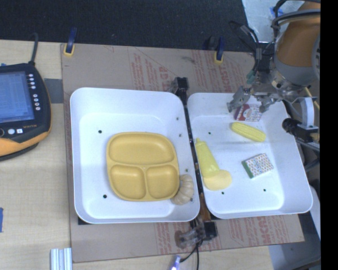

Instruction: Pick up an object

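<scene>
The gripper [249, 103] hangs over the far end of the right bin [281, 202], its fingers spread apart on either side of a small red-and-white packet [250, 115] that lies on the bin floor there. Just nearer than the packet lies a yellow corn cob [248, 131]. Nearer still sits a small patterned block [258, 165], and a pale yellow bottle-shaped toy [209, 166] lies along this bin's left wall. The left bin [90, 151] holds a yellow divided tray [142, 166] and a tan shell-like thing [184, 190] at the tray's near right corner.
</scene>
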`<state>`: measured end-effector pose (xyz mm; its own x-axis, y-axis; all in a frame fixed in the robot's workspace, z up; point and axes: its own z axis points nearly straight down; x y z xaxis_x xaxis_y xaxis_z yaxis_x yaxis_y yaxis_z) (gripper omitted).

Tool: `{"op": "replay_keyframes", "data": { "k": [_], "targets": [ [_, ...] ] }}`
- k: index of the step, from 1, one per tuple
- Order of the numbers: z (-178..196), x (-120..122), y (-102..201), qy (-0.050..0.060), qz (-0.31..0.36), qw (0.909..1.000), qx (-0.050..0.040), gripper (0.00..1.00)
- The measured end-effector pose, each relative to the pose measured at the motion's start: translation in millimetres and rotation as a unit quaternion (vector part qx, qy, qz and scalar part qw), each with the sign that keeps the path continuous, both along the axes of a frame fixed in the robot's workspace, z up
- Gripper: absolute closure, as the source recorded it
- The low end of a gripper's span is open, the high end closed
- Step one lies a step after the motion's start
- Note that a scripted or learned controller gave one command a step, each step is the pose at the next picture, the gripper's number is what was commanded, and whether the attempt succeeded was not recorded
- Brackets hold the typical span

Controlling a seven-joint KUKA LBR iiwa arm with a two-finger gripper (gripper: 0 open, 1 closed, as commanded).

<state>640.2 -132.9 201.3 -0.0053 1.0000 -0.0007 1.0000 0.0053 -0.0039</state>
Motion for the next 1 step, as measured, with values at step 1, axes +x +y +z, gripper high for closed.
{"op": "replay_keyframes", "data": {
  "k": [1],
  "targets": [
    [-111.1, -6.4, -27.9, 0.002, -0.001, 1.0000, -0.0005, 0.00]
  ]
}}
